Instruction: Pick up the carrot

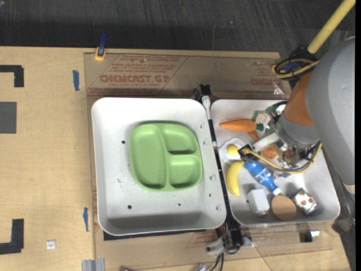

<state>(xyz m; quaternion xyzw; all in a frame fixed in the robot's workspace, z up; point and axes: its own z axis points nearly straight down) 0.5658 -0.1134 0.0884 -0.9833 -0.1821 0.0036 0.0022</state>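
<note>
A green divided plate (167,155) sits in the left white bin (107,151) on a tan bench (45,162). In the right bin (327,202), the carrot (238,125) lies at the far left; the hand (280,147), just right of it, is hidden under the arm (333,95), grip unclear.

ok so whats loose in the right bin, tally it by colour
orange: 1, the carrot
yellow: 1, a banana
blue: 1, a bottle
brown: 1, a rounded lump
grey: 1, a small block
white with spots: 1, a small patterned piece
total: 6 that I can tell apart; more lies hidden under the arm's wrist.
</note>
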